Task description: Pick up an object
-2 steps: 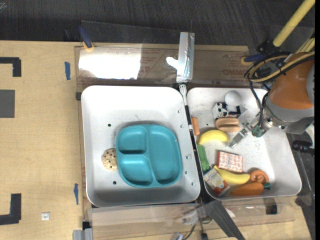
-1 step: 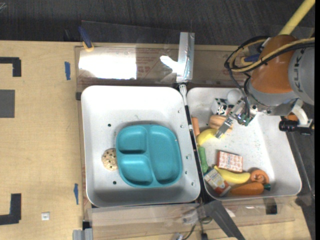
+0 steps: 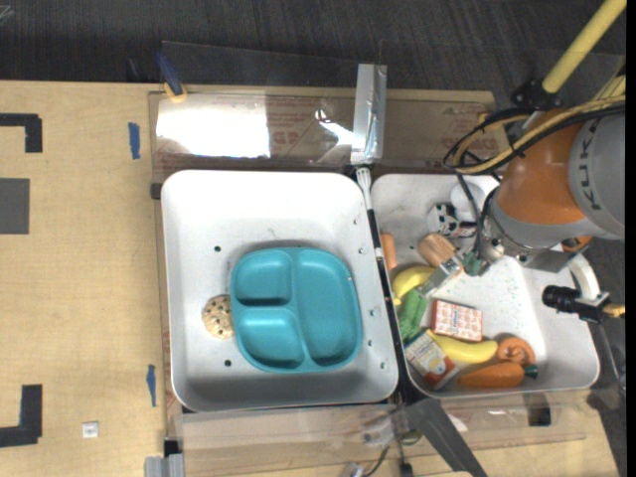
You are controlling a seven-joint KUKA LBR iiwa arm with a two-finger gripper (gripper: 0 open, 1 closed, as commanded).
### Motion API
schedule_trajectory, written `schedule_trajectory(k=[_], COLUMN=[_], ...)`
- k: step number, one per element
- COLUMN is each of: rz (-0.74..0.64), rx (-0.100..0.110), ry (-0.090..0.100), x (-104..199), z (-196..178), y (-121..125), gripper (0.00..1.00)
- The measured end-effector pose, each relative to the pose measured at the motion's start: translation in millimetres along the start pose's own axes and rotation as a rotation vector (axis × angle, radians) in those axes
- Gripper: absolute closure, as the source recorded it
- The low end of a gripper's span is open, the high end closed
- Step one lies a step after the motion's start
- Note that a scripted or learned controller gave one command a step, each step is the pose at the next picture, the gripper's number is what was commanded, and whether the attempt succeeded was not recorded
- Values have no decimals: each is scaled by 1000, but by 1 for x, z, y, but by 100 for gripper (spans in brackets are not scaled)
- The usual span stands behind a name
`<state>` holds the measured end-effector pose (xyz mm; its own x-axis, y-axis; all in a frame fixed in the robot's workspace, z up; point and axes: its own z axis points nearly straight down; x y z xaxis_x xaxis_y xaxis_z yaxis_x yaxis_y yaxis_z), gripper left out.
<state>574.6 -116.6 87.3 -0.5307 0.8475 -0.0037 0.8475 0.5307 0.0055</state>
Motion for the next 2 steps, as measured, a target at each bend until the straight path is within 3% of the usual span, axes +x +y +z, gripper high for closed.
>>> schedule_trajectory(k=[1,2], rz=[-200,18], rx=[24,3], ry=[19,2], x=[-33,-43], z=[-32,1], y=[45,12], gripper=[0,0])
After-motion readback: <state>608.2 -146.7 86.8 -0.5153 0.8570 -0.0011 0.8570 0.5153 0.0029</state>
